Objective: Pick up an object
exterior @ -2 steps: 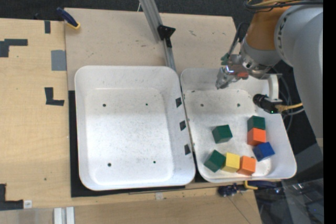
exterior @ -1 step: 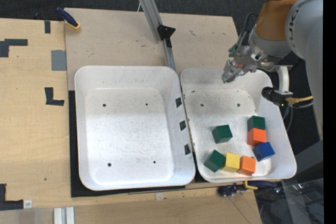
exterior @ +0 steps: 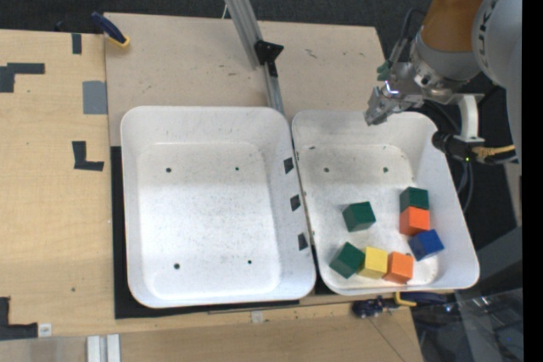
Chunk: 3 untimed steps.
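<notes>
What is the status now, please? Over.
Gripper above right bin far edge, nothing held. Seven blocks lie in that bin. Path clear.

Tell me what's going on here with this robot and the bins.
The gripper hangs over the far rim of the right bin, with nothing between its fingers. Seven small blocks lie toward that bin's near right side, among them a green block, an orange block and a blue block. No pick has happened yet.
</notes>
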Motion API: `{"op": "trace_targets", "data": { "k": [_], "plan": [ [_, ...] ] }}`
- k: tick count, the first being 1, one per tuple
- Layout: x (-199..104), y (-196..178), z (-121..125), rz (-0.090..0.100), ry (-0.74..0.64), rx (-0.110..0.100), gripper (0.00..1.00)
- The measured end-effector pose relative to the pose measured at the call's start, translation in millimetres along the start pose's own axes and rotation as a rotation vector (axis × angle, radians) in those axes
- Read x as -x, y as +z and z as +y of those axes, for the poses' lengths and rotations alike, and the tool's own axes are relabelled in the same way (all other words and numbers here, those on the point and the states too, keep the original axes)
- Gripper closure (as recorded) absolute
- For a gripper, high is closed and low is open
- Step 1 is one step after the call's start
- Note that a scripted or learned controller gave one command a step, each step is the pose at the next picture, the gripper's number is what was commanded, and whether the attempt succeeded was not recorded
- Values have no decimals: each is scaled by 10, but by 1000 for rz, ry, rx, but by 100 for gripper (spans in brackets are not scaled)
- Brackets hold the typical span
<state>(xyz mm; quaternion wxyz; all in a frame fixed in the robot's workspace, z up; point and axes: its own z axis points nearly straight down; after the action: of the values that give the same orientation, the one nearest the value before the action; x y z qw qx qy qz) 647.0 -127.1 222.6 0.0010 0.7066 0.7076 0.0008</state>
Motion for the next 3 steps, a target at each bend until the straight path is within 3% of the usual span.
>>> {"op": "trace_targets", "data": {
  "k": [2,3],
  "plan": [
    [-1042,-169,-44,2,-6,-2,100],
    [-1633,-181,-221,3,-6,-5,100]
  ]
}}
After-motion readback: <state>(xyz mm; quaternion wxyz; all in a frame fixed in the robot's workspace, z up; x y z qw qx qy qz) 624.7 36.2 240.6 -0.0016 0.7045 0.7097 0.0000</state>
